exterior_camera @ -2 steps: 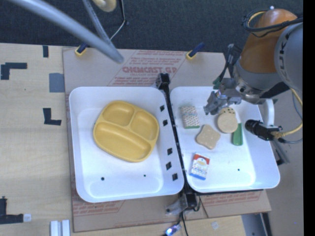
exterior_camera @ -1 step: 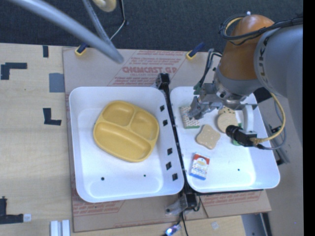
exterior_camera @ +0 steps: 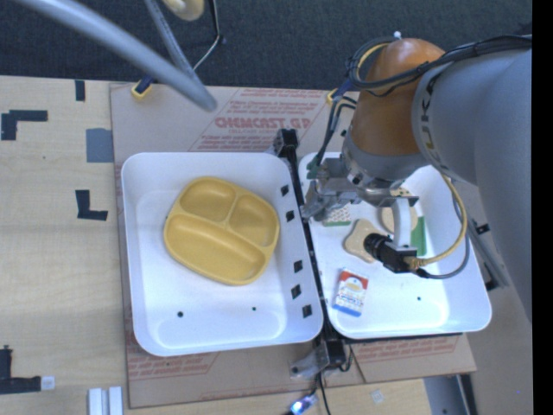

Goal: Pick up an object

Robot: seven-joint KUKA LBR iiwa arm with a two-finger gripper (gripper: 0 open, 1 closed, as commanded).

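Observation:
My gripper [exterior_camera: 323, 201] is low in the right bin [exterior_camera: 449, 314], at its left wall beside the divider. The grey arm and its orange band [exterior_camera: 390, 102] cover the bin's back half. A small patterned white item [exterior_camera: 340, 212] lies right under the gripper. A tan flat piece [exterior_camera: 357, 240] lies just in front of it. A small red, white and blue packet [exterior_camera: 350, 290] rests further forward on the bin floor. A green strip [exterior_camera: 420, 233] shows by the arm's right side. What lies under the wrist is hidden.
The left bin [exterior_camera: 147, 309] holds a yellow divided plate [exterior_camera: 222, 229]. A black divider with clips [exterior_camera: 298, 232] separates the bins. A yellow cable with a black plug [exterior_camera: 386, 252] loops from the arm over the right bin. Grey tubes [exterior_camera: 104, 33] cross the upper left.

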